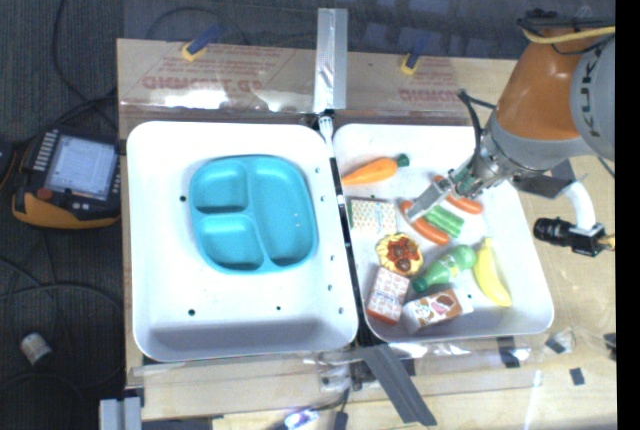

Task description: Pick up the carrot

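Gripper (447,190) low in right bin (535,298), finger state unclear, carrot (369,171) apart to its left.

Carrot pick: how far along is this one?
Nothing looks done yet: the carrot lies loose at the far end of the right bin. The gripper is low in that bin, over the toys right of the carrot. Left: reaching the carrot, closing the jaws on it, lifting.
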{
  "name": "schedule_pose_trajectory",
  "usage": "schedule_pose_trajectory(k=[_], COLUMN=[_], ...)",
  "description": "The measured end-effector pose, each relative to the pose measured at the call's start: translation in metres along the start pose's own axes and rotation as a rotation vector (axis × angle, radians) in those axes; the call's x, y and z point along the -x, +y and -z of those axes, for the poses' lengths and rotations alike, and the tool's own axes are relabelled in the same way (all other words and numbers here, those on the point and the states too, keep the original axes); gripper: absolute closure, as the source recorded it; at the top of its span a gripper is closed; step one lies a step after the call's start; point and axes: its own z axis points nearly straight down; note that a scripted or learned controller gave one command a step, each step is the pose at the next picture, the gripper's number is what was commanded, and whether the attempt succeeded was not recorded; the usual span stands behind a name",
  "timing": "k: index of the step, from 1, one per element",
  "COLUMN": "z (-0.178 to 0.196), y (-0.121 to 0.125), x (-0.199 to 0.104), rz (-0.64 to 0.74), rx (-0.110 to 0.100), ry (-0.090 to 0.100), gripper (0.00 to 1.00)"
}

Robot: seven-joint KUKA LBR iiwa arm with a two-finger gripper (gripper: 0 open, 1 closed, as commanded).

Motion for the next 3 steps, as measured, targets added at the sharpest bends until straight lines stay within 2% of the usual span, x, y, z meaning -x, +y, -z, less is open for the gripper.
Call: schedule_pose_trajectory(k=[1,2,3], z=[-0.02,-0.02,-0.002], y=[0.003,0.003,-0.006], x=[0.01,0.01,0.012], rz=[-0.013,-0.013,-0.022], rx=[-0.002,-0.002,0.0], ry=[0.001,0.001,0.0], gripper=[0.0,0.0,0.0])
